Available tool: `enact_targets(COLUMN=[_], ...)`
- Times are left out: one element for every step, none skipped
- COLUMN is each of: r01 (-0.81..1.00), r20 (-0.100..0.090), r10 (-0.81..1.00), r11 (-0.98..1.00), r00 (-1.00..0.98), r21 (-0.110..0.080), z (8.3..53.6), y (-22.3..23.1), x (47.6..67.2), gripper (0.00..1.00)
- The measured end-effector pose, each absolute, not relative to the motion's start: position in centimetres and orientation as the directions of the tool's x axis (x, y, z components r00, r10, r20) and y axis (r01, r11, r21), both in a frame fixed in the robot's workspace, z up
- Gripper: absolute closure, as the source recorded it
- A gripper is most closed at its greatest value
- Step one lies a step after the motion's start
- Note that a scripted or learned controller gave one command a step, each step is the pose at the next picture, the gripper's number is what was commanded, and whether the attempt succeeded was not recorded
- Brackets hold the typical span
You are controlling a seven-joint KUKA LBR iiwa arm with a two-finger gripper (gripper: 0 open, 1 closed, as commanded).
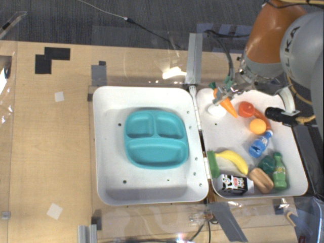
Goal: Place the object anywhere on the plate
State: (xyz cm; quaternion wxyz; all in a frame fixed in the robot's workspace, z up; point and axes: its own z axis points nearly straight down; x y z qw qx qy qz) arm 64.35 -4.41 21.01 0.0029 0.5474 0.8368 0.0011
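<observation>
a: over right bin's far corner, gripper (224, 96) sits at the toy carrot (229, 107); finger state, can't tell.
b: confirm a centred grip first, then carry to the teal plate (154, 138) in left bin.

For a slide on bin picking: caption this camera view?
Gripper poised at the carrot in the right bin; teal plate waits in the left bin.
</observation>
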Motion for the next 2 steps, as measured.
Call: enact_targets(r01=[0.952,0.952], r20=[0.000,-0.002], r10=[0.952,0.952], r11=[0.307,0.305], r00=[-0.307,-0.305], r21=[0.006,0.005], z=[22.21,22.19], y=[1.01,0.75], x=[62.85,62.84], gripper=[1.00,0.00])
